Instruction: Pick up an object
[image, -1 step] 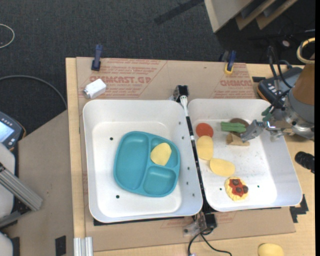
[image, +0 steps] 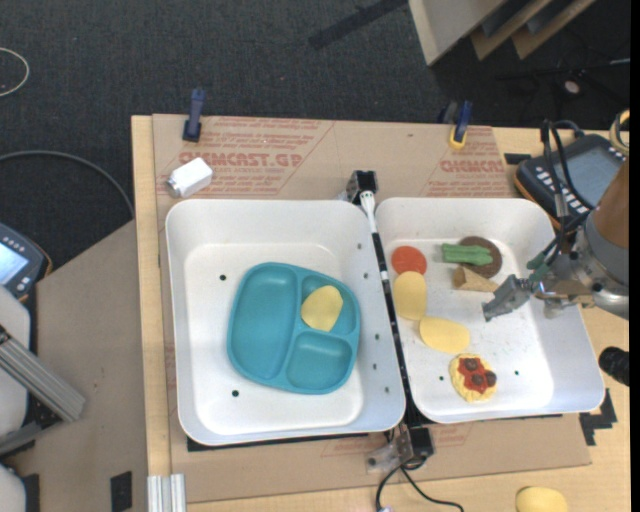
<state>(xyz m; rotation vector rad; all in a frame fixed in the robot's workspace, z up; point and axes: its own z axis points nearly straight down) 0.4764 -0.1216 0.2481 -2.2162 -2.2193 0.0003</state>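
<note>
hand (image: 505, 299): over right bin, reaching in from the right, just right of the toy food cluster; dark fingers appear spread, nothing between them. Released, grasping nothing.
right bin (image: 520, 395): holds all loose candidates. Red disc (image: 408, 260) at upper left, pale yellow oval (image: 409, 295) just below it, second yellow piece (image: 444, 334) lower and to the right, pizza-like piece with red topping (image: 474, 379) near front edge.
brown/green item (image: 472, 254): brown round piece with a green strip on top, at bin's upper middle; tan wedge (image: 474, 281) just below, closest to the fingertips.
left bin (image: 200, 400): teal divided tray (image: 285, 335) in the middle, one yellow piece (image: 322, 307) in its upper right compartment. Well apart from the hand.
table (image: 300, 150): cardboard sheet under both bins, small white block (image: 190, 177) at upper left corner.
progress: early. No object lifted, everything lying flat in bins or tray.
target: not certain; tan wedge or brown/green item look likeliest by proximity.
left to do: descend onto one piece, close on it, raise it clear of the bin.
risk: pieces flat and low, close together near the wedge; fingers may slide off or nudge a neighbour.
</note>
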